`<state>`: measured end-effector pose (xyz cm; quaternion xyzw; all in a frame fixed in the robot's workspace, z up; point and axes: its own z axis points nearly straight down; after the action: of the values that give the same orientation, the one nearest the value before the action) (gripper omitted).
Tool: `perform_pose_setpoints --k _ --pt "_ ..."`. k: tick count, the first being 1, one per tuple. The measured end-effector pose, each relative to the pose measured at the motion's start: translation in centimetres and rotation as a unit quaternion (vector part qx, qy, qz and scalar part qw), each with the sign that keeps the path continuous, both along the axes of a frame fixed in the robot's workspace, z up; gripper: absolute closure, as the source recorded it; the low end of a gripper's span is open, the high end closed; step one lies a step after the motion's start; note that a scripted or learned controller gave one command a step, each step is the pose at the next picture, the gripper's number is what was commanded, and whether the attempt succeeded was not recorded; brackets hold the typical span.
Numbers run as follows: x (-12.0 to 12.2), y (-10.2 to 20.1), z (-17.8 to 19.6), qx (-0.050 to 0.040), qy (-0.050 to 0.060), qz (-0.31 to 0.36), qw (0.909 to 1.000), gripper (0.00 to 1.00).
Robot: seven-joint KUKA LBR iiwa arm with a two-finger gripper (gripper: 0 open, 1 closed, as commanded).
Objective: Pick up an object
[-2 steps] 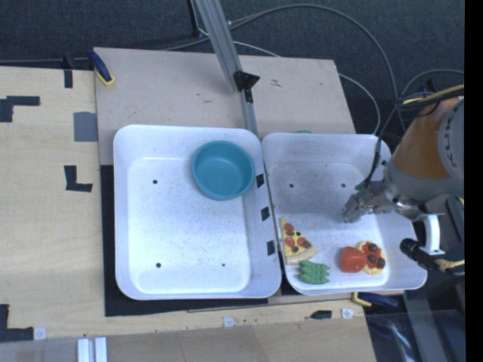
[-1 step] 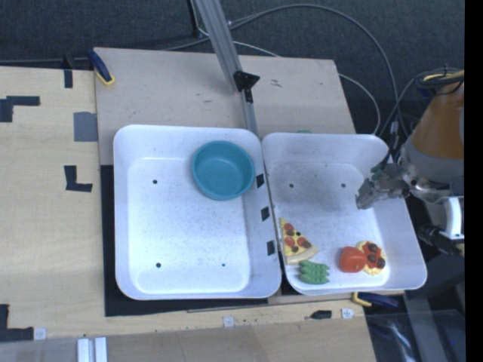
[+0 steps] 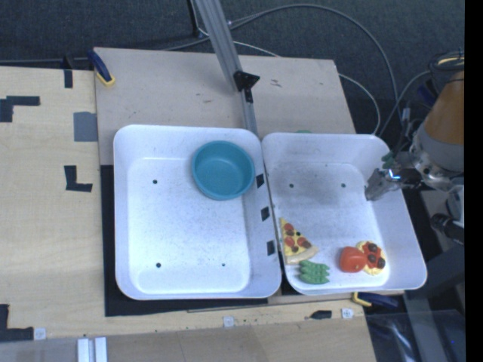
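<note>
Around the bins
A grey pole (image 3: 219, 36) slants over the bench (image 3: 45, 202); cables (image 3: 324, 13) loop across dark floor (image 3: 75, 13)

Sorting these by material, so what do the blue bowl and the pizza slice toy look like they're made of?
Blue bowl: likely moulded plastic, uniform teal, smooth, slightly matte. Pizza slice toy: probably plastic or rubber play food, flat bright colours; too small to be sure.

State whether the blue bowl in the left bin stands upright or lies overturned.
Upright. The blue bowl shows its open rim and hollow inside facing up, resting in the left bin near its far right corner.
</note>
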<state>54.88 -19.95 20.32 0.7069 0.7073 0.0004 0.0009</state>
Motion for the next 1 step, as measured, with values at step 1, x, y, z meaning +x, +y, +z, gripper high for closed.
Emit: perform_pose_setpoints --k 1 --pt "1.62 5.93 0.3 0.0007 0.001 0.002 1.0 1.0"
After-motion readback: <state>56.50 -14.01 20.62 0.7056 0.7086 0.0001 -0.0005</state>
